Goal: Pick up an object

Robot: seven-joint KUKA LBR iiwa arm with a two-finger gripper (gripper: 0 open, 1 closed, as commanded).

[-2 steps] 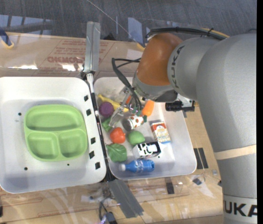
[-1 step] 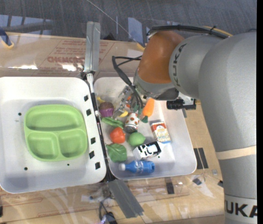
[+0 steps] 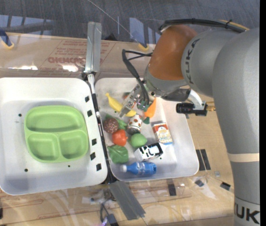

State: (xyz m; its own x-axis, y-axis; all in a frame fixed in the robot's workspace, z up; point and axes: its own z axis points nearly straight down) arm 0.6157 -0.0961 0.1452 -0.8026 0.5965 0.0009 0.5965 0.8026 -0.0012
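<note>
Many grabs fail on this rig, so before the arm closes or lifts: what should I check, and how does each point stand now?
1. Gripper down inside the right bin: ok.
2. Jaws open or shut: cannot tell, the wrist hides them.
3. An object held: cannot tell; nothing visibly between the jaws.
4. Room around the target: not ok; banana, carrot and a patterned ball crowd the gripper.
5. Left bin with its green tray away from the arm: ok.
</note>
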